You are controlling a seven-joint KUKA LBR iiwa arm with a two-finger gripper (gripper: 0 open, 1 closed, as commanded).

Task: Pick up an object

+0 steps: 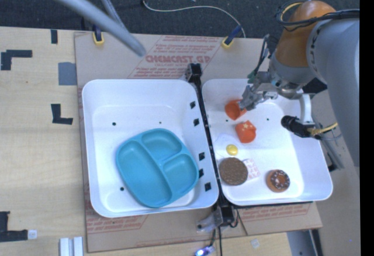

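**Claw low over the orange piece in the right bin: settle the grasp before lifting**

Camera view: The surface [35,132] carries two shallow white bins side by side. The left bin [99,103] holds a blue divided plate [156,166] lying flat. The right bin [310,179] holds the small things: an orange piece [233,110] near its far left part, a red piece [246,131] just beside and nearer the camera, a small yellow piece [232,149], a brown round cookie [233,171] touching a pale pink-speckled item [251,168], and a glazed doughnut [278,180] toward the near right corner.

The arm [318,44] reaches in from the right, and the claw [250,99] sits right at the upper right edge of the orange piece, seemingly touching or nearly so. From this angle I cannot tell how it is set, nor whether anything lies within it.

The step in hand looks like closing on the orange piece. To do it well, the claw likely needs to centre over the piece rather than its edge, since an off-centre pinch may push it toward the divider [201,132] between the bins. The red piece is near, so the descent should stay clear of it. Rise straight up, slowly.
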